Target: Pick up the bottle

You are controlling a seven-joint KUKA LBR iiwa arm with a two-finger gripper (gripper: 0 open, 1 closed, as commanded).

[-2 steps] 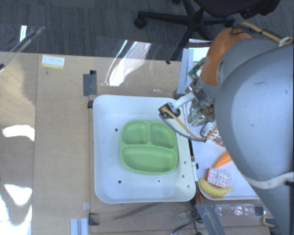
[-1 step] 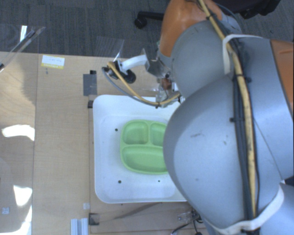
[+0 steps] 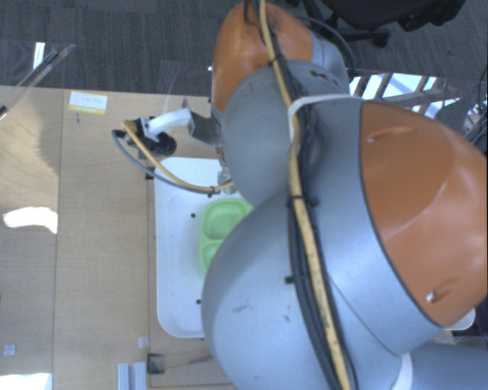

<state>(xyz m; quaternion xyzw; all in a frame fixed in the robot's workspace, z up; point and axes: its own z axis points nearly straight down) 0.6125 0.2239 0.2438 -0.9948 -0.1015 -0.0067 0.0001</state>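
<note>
Nearest the lens, the grey jointed robot arm with broad orange bands (image 3: 320,251) takes up most of the right and middle of the view. A tan cable and black hoses are strapped along its length. Its bulk covers most of the bench below it, so little of the work can be judged directly.

Beneath the arm lies the shallow white plastic bin (image 3: 169,305), with its left wall and part of its floor showing. On that floor rests a light green moulded plastic thing (image 3: 219,225), right way up or not I cannot say, and its right side is hidden under the arm. It is the one object to be seen in the bin, and it may be the bottle, though too little of its shape shows to be sure.

Whichever it is, it sits on the bin floor and not in the air. I judge that the pick is not done: the grasp and the lift are both left. Whether the jaws are spread or pressed together I cannot tell.

Just beyond the bin's far left corner a white and black fitting with looped cables (image 3: 162,128) hangs at the arm's end, above the pale wood counter (image 3: 91,266).

The counter carries a small yellow label (image 3: 88,101) near its far edge and a bright patch of glare at the left.

Beyond it is dark grey carpet (image 3: 114,30), and at the top right the black base of a chair (image 3: 381,19).
</note>
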